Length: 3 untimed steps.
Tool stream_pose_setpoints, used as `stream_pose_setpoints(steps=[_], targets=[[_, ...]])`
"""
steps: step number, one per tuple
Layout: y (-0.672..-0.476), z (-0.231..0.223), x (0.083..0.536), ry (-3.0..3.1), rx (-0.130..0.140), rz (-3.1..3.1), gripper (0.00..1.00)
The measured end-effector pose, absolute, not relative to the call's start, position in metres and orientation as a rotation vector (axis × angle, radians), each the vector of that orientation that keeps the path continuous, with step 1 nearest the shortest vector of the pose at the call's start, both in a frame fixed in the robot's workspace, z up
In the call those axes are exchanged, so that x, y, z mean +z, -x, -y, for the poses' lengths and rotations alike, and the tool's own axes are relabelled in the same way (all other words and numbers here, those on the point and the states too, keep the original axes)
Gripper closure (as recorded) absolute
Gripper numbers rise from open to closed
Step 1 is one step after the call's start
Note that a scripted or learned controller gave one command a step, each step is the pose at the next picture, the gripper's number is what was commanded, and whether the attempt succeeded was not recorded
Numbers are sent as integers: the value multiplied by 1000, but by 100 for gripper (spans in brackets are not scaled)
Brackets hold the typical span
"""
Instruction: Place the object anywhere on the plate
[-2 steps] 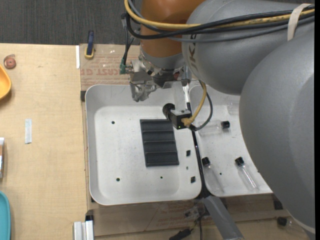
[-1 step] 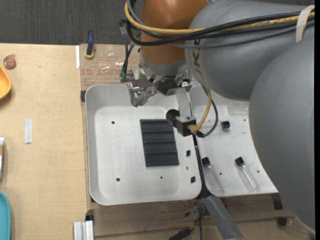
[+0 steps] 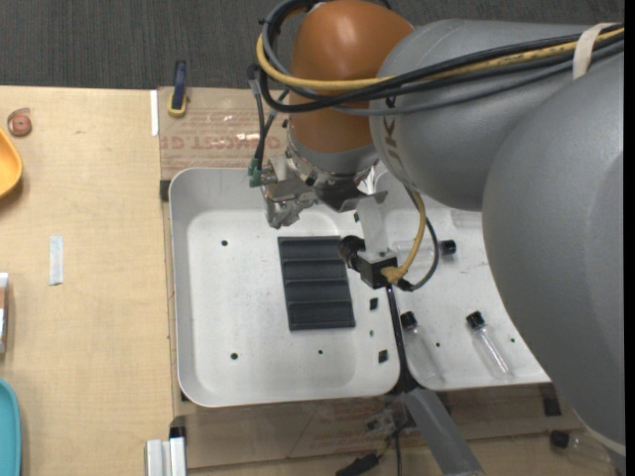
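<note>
A black ribbed rectangular slab [image 3: 317,284] lies flat in the middle of the left white bin [image 3: 203,365]. My gripper [image 3: 287,209] hangs under the orange wrist band, just beyond the slab's far-left corner and over the bin floor. I see nothing held in it; the wrist hides its tips. An orange plate [image 3: 6,170] shows partly at the left edge of the wooden bench, outside the bins. In the right bin [image 3: 526,370] lie a clear tube with a black cap [image 3: 487,342] and a second small capped tube [image 3: 409,326].
The big grey arm covers the upper right and much of the right bin. A black cable runs from the wrist to a connector [image 3: 369,266] beside the slab. A teal rim [image 3: 6,429] and a small white strip [image 3: 56,260] sit on the bench at left.
</note>
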<state>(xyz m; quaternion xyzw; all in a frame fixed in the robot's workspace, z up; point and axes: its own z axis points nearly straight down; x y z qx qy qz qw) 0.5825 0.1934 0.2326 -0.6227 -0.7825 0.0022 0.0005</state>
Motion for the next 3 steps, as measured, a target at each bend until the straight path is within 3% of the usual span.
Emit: stream_pose_setpoints(steps=[1, 2, 3], targets=[[-574, -209, 248, 1846, 4, 2542, 100], [-595, -205, 217, 1640, 6, 2678, 100], [-569, -205, 187, 1543, 5, 2735, 100]])
